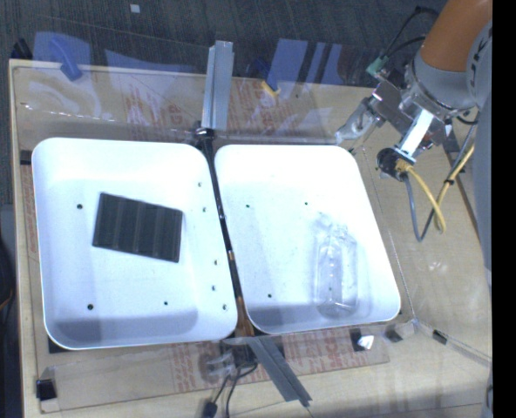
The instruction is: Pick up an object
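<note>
A dark grey ribbed rectangular pad [139, 226] lies flat in the left bin [57, 159], a little left of its middle. A clear plastic bottle [335, 266] lies on its side in the right bin [275, 159], near the right wall toward the front. My gripper [356, 127] hangs outside the bins, just beyond the right bin's back right corner. Nothing shows in its grasp. The grey arm with its orange band [458, 16] comes in from the top right.
A metal divider post [216, 85] stands behind the seam between the bins. Yellow and black cables [424, 203] dangle to the right of the right bin. A clear sheet borders the bench at the back.
</note>
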Robot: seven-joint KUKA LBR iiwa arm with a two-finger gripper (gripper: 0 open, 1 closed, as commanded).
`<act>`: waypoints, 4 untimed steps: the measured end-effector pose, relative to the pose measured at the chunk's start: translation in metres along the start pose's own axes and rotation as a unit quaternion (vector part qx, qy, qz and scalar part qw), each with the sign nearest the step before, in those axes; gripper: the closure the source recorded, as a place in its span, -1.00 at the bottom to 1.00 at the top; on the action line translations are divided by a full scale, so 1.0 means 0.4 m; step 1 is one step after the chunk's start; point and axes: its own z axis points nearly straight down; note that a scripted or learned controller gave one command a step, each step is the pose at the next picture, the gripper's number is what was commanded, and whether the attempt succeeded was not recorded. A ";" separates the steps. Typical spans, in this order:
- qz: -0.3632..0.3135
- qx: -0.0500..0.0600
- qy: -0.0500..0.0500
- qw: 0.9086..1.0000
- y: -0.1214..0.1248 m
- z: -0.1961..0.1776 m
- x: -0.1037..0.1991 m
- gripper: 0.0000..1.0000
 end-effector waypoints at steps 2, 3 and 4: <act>-0.167 -0.001 0.000 0.986 -0.003 0.110 0.039 -1.00; -0.181 0.000 -0.001 0.984 -0.010 0.122 0.016 -1.00; -0.257 -0.001 -0.001 0.966 -0.116 0.167 0.040 -1.00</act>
